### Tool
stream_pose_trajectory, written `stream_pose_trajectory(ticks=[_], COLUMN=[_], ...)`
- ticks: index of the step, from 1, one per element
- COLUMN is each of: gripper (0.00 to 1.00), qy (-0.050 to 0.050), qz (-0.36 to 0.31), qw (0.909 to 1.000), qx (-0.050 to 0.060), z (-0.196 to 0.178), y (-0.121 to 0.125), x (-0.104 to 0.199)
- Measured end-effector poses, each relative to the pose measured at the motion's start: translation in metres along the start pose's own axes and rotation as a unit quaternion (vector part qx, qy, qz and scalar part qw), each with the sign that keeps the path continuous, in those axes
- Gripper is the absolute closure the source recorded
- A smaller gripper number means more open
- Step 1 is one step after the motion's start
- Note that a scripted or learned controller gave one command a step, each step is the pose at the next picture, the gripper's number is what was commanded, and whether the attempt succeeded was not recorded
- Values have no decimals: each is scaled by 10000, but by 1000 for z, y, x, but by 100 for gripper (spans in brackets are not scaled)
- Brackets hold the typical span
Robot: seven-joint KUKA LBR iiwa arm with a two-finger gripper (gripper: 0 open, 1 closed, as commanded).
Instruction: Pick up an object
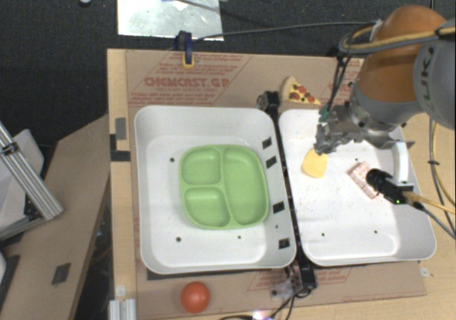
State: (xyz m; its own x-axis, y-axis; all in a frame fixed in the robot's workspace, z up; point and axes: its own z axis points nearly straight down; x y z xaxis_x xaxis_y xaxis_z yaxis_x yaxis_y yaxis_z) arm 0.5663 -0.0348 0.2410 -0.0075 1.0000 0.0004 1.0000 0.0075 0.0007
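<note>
A yellow lump lies in the right bin, near its back left corner. My gripper points down right at the lump's upper edge, touching it or just above it. Whether the lump rests on the bin floor or hangs from the gripper is not clear from this angle. A small pink-and-white packet lies to the right of the lump, partly covered by the wrist.
The left bin holds a green divided plate. A toy pizza slice lies on the cardboard behind the right bin. An orange-red ball sits on the bench in front of the left bin.
</note>
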Motion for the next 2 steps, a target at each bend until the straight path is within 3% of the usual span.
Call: stream_pose_trajectory(ticks=[2], gripper=[100], qy=[4], qz=[-3], qw=[10000], qx=[-5], z=[7], y=[-21], x=[103])
